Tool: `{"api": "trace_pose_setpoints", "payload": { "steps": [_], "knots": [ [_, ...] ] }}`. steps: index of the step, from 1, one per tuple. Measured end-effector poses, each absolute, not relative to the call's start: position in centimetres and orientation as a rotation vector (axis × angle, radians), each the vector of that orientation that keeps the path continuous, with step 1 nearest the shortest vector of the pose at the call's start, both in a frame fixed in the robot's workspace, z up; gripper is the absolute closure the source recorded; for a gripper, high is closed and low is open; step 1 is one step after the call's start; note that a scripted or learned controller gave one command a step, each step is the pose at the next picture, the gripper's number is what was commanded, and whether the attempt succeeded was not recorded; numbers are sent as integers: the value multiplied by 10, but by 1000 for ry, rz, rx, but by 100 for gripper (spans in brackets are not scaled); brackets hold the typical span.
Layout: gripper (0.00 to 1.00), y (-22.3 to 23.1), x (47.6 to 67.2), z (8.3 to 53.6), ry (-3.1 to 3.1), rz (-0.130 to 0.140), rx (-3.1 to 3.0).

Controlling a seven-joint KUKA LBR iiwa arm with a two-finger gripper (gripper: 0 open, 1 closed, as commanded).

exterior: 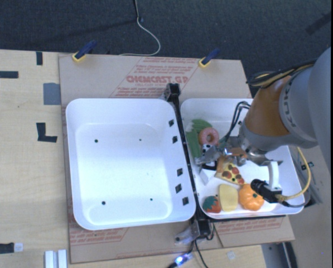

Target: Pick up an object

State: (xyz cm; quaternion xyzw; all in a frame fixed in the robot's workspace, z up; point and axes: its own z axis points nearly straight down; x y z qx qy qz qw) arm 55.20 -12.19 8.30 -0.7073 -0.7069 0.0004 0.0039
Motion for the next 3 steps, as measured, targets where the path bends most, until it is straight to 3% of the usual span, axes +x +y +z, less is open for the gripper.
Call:
{"api": "trace_pose_setpoints", "payload": {
  "steps": [1,2,3],
  "knots": [
    [0,-114,568,83,-2223,0,-2217],
    [100,-116,569,95,-2223,-1,-2221],
    [100,-39,560,188,-2232,-8,-2211]
  ]
}}
